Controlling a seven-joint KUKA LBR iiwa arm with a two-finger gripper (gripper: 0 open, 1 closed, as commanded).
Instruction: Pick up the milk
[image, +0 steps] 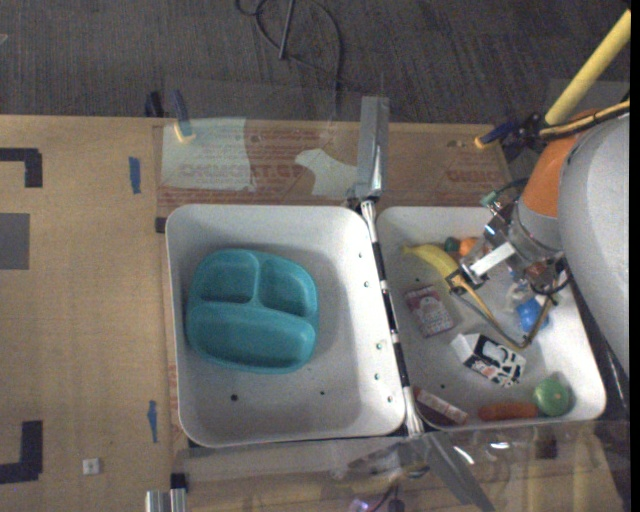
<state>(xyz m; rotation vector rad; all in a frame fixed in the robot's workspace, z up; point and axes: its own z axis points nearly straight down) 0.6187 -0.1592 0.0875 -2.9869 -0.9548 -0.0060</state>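
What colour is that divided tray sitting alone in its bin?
The tray is teal; the camera view shows it best.

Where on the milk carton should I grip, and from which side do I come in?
Grip the milk carton across its narrow width, near its middle, coming straight down. It seems to lie flat at a slant in the right bin, so rotate to match. Its long sides look free; the green apple lies apart.

High slanted view over both bins (300, 405)

Bare bin floor (440, 368) left of milk carton (493, 358); carrot (508, 410), apple (552, 396) near.
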